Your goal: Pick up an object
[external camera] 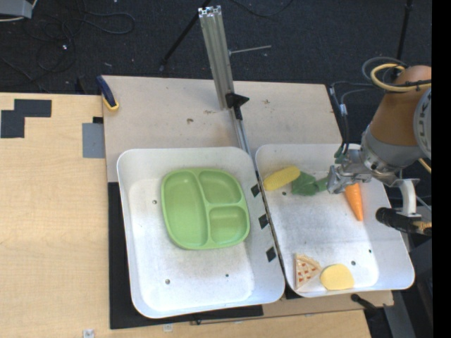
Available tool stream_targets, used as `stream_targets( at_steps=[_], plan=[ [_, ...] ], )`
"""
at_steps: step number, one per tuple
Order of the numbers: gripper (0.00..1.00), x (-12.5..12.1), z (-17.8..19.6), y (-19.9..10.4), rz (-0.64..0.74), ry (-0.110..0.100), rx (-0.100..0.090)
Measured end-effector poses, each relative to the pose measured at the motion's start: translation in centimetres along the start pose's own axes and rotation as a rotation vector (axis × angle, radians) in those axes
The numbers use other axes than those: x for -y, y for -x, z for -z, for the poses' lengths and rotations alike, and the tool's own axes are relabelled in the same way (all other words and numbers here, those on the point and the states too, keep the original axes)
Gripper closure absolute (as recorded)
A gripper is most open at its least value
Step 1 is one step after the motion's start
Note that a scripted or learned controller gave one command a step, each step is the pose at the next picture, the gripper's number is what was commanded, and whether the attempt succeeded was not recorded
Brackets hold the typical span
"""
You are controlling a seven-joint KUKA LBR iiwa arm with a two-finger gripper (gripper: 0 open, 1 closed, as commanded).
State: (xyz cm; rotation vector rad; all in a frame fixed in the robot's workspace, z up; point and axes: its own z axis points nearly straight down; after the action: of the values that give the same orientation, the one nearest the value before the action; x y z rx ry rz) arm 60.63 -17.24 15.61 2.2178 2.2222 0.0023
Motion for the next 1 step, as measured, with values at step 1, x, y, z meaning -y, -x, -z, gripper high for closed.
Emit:
stream_targets(
  at_steps=[1],
  plan=[
    [1.0, 0.45, 5.01, -0.8, 0.001, 0.0, 0.0]
  ],
)
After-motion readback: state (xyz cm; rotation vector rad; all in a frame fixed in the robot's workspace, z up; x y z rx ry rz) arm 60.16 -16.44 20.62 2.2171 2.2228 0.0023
